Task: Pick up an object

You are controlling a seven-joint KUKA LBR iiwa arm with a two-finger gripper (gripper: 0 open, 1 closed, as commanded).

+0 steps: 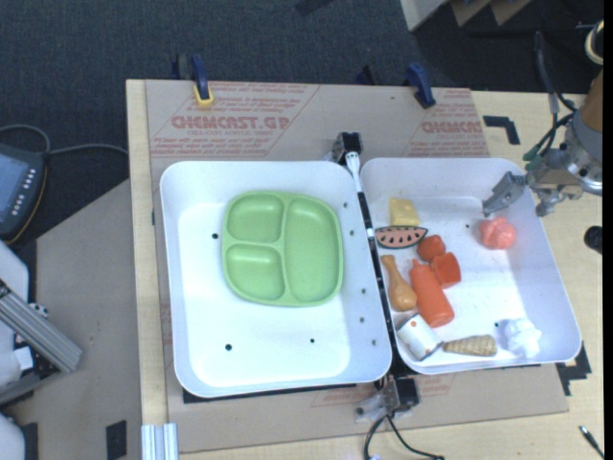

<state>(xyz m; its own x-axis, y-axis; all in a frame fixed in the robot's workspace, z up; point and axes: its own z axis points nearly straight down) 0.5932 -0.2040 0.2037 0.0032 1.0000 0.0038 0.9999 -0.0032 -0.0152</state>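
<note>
In the camera view, the gripper (522, 192) is hanging over the right bin (565, 300) with its fingers spread and nothing between them. A pink round toy (497, 233), the nearest candidate, is lying just below it near the bin's far right side. A descent here is risking a miss: the toy looks rounded and may be rolling away under one finger. The arm is running off the right edge, and the white crumpled item (520, 334) is blending into the bin.
</note>
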